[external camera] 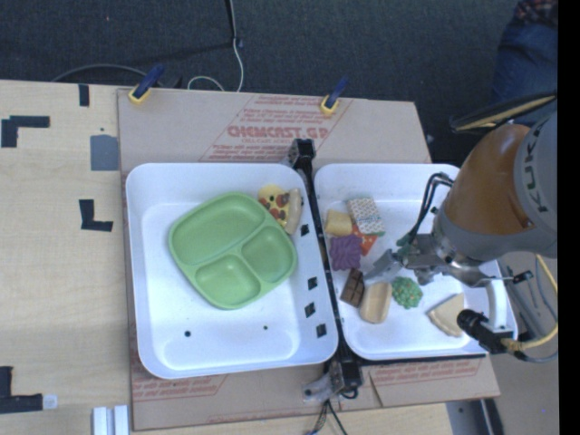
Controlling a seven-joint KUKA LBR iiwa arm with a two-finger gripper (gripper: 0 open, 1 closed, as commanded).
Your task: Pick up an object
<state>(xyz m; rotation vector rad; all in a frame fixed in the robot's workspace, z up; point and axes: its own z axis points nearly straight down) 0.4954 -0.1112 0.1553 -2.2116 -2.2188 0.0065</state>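
The arm (494, 193) is reaching in from the right and hanging over the right bin (399, 175), the orange band sitting above the wrist. The left bin (145, 243) is holding a green divided plate (234, 250) with a pizza slice toy (281, 205) leaning at its upper right edge. The gripper (396, 265) is hovering low in the right bin, just above the broccoli toy (407, 292); how far it is open cannot be told, and nothing is visibly held. Candidate items are crowding the bin's left half: a bread roll (376, 302) touching the broccoli, a purple piece (344, 252), a brown block (352, 286), a checkered cracker (364, 213), a yellow cheese piece (338, 223). A sandwich wedge (446, 315) is lying apart, lower right. Best bet is probably going straight down on the broccoli, centering it, avoiding the roll beside it.
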